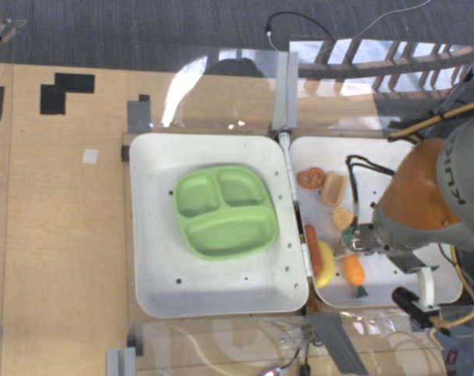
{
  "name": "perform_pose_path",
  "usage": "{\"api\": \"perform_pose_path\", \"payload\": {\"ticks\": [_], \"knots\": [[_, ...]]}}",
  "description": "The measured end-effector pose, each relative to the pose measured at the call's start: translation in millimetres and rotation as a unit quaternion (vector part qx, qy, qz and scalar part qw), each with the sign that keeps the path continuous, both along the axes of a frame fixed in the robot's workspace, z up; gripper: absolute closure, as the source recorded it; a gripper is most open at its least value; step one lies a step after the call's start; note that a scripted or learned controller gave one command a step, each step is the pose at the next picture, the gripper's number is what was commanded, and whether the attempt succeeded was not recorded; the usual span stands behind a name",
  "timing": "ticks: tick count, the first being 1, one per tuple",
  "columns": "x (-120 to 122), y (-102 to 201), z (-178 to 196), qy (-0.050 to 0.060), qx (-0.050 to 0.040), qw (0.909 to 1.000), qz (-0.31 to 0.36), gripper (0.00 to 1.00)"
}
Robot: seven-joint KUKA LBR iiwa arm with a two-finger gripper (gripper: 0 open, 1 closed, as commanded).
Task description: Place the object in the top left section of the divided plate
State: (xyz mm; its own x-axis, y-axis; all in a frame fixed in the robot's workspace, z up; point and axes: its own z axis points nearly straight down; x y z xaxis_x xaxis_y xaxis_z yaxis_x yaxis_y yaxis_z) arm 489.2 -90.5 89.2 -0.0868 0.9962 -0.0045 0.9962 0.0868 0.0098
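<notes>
Grey arm (464, 171), orange band (black cable looped alongside).

**Left bin open, right bin crowded**

The green divided plate (224, 211) is being left unobstructed in the left bin (154, 288). The right bin (375, 288) is being crowded by a banana (325, 263), carrot (353, 272), pastries and the arm (425, 198).

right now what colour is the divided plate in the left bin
Light green, seen best in the camera view: the divided plate sits in the left bin.

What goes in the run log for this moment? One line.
arm over right bin | gripper near carrot | green divided plate in left bin
</notes>
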Motion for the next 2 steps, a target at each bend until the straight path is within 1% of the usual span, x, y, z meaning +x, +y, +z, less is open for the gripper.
{"api": "perform_pose_path", "payload": {"ticks": [1, 2], "knots": [[1, -3, 0, -0.001, -0.0012, 0.9972, 0.075, 1.0], [22, -1, 0, 0.0, -0.0018, 0.9847, 0.174, 1.0]]}}
